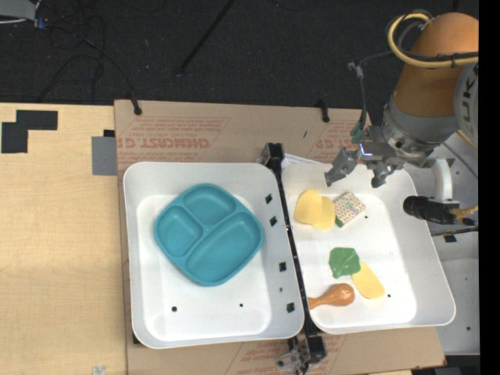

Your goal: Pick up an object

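- The gripper [361, 172] hangs over the far edge of the right bin [426, 244], at about 1 o'clock from the middle of the view, with its two fingers spread apart and nothing between them
- The arm [431, 76], grey with an orange band, comes in from 2 o'clock
- In the right bin, a pale yellow round piece [313, 208] lies at about 7 o'clock from the gripper, touching a small speckled block [349, 207] on its 3 o'clock side
- The speckled block sits just under the gripper, at its 6 o'clock, apart from the fingers
- A green leafy piece [342, 261] lies nearer the middle of that bin, touching a yellow oval piece [369, 282] at its 5 o'clock
- A brown pear-shaped piece [333, 296] lies at 6 o'clock in the bin, just beside the yellow oval
- The left bin [148, 303] holds a teal divided plate [208, 233], lying flat near its middle
- Both bins rest on a cardboard sheet [203, 135] with red print
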You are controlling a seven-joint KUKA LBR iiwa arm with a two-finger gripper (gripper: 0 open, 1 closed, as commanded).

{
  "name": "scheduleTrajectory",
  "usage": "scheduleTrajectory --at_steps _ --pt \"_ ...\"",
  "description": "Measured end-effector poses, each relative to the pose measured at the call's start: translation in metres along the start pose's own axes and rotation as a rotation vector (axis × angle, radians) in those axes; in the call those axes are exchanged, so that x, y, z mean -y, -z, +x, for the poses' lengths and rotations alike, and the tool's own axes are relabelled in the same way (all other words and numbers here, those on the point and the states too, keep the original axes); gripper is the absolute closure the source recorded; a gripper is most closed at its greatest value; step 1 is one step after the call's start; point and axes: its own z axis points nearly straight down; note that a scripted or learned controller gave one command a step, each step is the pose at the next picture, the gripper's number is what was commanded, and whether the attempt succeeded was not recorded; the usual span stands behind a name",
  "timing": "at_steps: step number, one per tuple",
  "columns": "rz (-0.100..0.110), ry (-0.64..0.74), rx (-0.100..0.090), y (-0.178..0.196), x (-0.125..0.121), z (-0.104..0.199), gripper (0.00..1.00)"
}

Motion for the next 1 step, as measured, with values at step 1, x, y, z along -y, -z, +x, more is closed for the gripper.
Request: scheduleTrajectory --at_steps 1 --pt "-0.011 0.001 0.001 0.0066 -0.0018 0.0 0.0"
